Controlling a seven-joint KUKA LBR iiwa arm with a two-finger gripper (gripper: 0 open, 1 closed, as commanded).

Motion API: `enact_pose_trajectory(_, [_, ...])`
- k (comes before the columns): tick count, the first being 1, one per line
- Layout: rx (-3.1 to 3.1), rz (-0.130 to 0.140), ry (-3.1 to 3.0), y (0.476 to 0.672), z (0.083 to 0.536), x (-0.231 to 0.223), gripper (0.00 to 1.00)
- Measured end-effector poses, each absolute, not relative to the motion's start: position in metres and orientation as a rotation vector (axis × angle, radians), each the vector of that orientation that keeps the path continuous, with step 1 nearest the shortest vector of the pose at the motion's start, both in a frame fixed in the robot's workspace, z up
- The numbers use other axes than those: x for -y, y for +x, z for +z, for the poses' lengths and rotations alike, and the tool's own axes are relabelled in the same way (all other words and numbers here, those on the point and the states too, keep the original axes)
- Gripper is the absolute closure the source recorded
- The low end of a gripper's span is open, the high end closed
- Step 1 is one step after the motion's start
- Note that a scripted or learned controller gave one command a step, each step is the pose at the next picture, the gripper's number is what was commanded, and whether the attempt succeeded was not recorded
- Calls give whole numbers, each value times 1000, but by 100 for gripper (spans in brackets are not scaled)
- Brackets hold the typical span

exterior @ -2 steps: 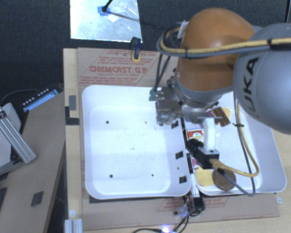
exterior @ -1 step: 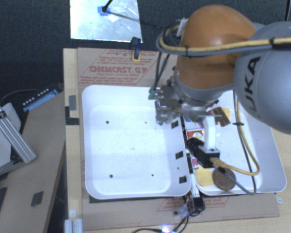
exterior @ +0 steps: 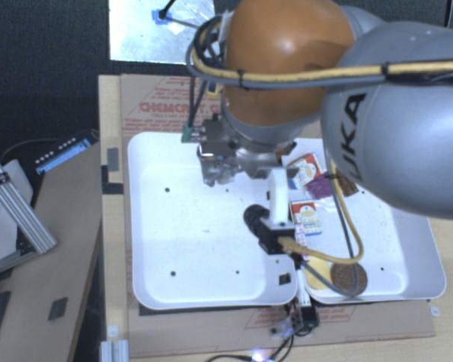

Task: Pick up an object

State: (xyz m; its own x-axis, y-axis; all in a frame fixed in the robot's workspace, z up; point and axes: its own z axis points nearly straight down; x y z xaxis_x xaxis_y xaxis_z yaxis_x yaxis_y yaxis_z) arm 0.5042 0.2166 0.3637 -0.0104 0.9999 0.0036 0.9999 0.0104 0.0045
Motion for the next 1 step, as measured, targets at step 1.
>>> enact_pose_trajectory(1, [-2226, 7, 2213, 547, 361, -235, 100])
